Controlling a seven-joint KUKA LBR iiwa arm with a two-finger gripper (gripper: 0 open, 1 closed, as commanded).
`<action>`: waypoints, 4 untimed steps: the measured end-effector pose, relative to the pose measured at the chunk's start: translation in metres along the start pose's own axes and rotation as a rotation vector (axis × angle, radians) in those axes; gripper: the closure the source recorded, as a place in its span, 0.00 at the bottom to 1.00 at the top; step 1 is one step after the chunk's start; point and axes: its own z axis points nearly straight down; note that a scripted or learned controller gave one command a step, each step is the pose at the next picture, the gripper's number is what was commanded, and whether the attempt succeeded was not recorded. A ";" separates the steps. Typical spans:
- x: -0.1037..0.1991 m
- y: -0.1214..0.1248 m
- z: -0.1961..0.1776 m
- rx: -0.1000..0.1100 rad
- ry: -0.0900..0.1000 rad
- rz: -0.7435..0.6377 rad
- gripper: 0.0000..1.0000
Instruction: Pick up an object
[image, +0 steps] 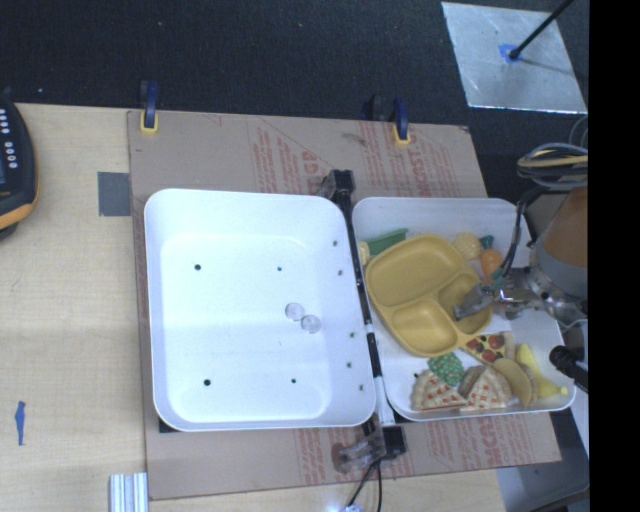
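**Claw low over the yellow tray in the right bin**

Your claw (472, 305) sits on the right-hand part of the yellow divided tray (415, 285), just at its rim, inside the right bin (440, 208). You cannot tell from this angle whether it is wide, narrow or holding anything; the tip is a small grey blur against the tray.

Just beside the claw, toward the bottom of the view, lies a pizza slice (488, 347), with a green piece (447, 367) to its left. A little further down you have the waffle wedges (440, 392) and a banana (540, 372) near the bin's lower corner. Just above the claw sits an orange piece (488, 262) beside a yellow corn-like item (466, 243).

Well to the claw's left, past the tray, the left bin (180, 300) holds two small clear pieces (301, 317) near its middle.
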 end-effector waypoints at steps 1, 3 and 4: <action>0.001 -0.052 -0.001 0.002 0.002 0.003 0.00; 0.010 0.004 -0.054 -0.005 -0.005 0.001 1.00; 0.025 0.033 -0.029 0.003 -0.005 0.009 1.00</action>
